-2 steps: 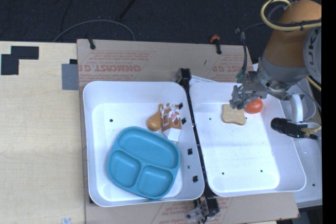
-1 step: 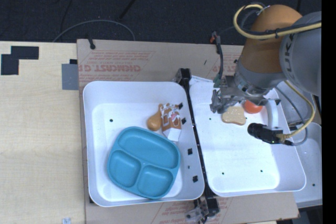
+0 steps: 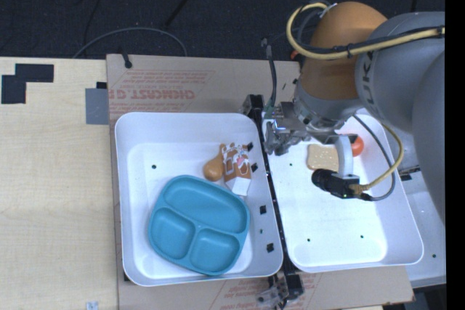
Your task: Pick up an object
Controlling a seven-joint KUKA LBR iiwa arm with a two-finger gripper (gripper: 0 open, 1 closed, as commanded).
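1. Since I hang low over the right bin [image 3: 363, 250], near its far-left corner, my gripper [image 3: 280, 136] sits hard by the divider; I cannot tell whether my jaws are apart or together.
2. The blue tray [image 3: 197, 223] lies left of and nearer than my jaws, in the left bin [image 3: 134, 156].
3. A brown toy [image 3: 227, 163] rests just left of my jaws, across the divider.
4. A tan piece [image 3: 321, 155] and a red ball [image 3: 356, 144] lie right of my jaws.
5. Nothing looks lifted; picking remains, I judge.
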